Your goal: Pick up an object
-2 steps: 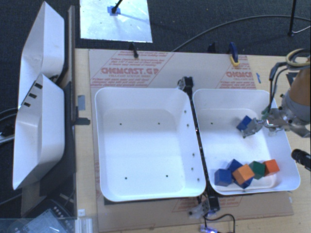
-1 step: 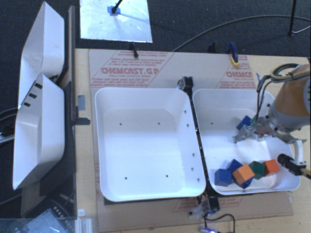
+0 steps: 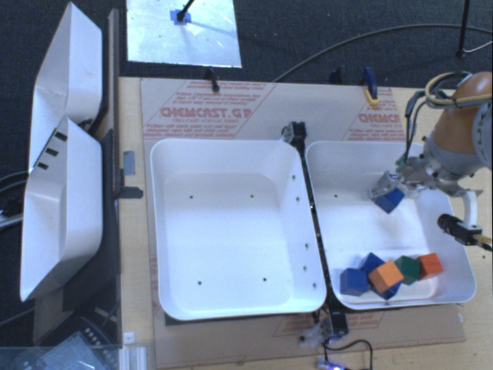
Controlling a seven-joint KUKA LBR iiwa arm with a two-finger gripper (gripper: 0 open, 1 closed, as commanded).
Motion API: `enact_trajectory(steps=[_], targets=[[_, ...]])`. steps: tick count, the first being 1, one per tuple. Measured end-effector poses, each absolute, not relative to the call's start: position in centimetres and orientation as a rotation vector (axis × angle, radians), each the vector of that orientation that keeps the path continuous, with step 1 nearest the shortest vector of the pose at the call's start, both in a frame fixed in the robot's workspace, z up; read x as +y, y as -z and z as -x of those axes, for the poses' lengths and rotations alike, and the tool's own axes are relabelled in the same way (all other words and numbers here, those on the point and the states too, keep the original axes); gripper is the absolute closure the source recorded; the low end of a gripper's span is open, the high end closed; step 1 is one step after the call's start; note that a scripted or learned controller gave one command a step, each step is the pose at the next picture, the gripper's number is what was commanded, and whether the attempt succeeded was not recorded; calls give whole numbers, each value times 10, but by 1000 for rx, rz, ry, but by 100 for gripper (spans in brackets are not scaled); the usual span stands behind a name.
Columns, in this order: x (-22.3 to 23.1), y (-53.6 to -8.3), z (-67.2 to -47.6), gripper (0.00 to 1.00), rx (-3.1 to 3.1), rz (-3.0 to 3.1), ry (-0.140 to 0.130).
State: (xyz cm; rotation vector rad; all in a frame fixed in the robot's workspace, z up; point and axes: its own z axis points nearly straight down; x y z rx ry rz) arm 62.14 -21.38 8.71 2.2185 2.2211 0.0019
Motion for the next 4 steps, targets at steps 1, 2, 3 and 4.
enact_trajectory(steps=[1,2,3,4], targets=[[-157,-87,-609,0,2226,-2216,-3],[-161,-98,-610,100,2220,-2219,-3],[-81,-191,-583,100,2224,-2210,-12],[-18,-186,-563,100,2229,-2216,-2]])
